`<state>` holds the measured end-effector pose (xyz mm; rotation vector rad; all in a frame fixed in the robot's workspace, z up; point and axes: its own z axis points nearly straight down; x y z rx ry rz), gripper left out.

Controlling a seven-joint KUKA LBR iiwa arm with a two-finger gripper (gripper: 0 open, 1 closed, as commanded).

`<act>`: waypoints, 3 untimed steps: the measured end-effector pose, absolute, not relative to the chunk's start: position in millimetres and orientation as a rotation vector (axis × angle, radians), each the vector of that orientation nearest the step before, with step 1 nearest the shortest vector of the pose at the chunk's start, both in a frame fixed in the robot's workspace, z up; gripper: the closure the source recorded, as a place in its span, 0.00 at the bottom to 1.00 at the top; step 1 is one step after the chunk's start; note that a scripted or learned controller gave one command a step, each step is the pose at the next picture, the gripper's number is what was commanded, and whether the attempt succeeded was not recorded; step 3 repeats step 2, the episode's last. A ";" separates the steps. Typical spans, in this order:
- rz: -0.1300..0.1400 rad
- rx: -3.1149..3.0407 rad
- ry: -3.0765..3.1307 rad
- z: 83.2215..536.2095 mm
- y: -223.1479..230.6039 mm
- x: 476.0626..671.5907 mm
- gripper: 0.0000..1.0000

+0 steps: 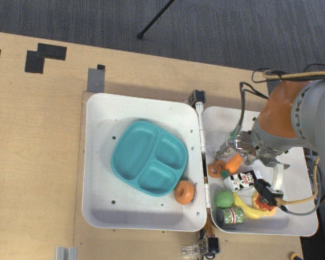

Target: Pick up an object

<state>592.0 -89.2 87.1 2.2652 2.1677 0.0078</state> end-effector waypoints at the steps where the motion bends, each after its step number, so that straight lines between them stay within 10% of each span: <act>1: 0.014 2.262 2.165 98.8 -89.0 593.9 1.00; 2: 0.005 2.372 2.056 192.6 -47.7 587.6 1.00; 3: 0.005 2.372 2.056 192.6 -47.7 587.6 1.00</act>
